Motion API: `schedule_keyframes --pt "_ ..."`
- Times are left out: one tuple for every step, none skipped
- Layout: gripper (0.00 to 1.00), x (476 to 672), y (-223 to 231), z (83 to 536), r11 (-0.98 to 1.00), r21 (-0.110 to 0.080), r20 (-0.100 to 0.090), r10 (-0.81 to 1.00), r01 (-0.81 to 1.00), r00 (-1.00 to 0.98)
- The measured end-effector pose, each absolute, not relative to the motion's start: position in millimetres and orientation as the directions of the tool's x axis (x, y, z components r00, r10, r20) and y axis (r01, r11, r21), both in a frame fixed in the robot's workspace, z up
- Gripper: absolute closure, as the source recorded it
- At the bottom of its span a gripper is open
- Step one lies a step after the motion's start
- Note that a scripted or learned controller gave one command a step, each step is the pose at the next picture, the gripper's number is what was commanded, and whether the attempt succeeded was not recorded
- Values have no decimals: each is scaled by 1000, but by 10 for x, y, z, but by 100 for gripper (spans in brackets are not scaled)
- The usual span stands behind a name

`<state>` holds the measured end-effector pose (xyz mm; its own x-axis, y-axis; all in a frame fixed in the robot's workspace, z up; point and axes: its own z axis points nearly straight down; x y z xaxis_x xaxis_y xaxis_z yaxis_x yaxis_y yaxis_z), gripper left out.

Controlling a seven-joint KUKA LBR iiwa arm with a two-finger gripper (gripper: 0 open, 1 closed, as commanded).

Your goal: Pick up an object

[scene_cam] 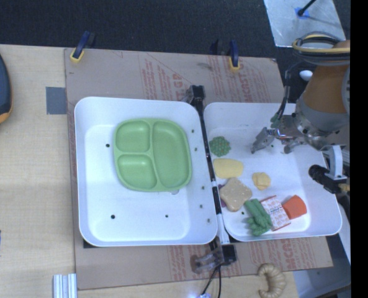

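Objects: small food toys lie in the right bin (233, 112), none between the tool's fingers
Tool (265, 139): fingers apart, over the bin's far part
Nearest: green broccoli piece (219, 146), yellow lump (228, 167)
Near side: tan bread slice (235, 194), green pod (256, 217), orange block (295, 206)
Left bin (97, 166): green divided plate (152, 154)

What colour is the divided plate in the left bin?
Light green. The plate shows clearly in the camera view, lying in the left bin.
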<state>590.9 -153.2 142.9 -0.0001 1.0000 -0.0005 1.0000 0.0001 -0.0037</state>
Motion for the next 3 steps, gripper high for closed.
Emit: schedule_keyframes --pt "0 5556 -1431 1015 5 -10 2 1000 1000 -5" --pt "0 5263 -1463 907 4 -8 1 1000 1000 -4" --pt "0 5437 -1451 2374 6 14 -4 1000 1000 -6"
